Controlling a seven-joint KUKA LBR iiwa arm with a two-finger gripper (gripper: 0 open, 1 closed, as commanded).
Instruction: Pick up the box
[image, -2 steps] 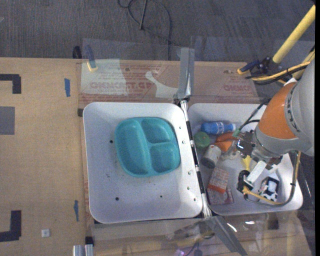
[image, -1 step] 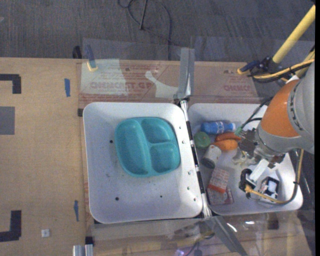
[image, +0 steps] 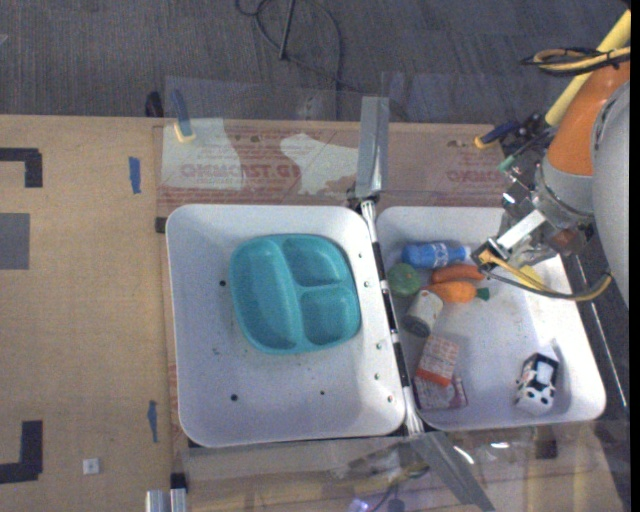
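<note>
Right bin (image: 575, 335) crowded leftward, box (image: 438, 372) near its front rim; tool (image: 492, 256) above, state unclear.

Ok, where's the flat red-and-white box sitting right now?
The flat red-and-white box lies in the right white bin, near its front-left corner against the divider, just below the small white cylinder and left of the black-and-white cow toy.

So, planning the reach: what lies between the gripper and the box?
In the camera view, the carrot and can lie between the gripper and box.
</note>
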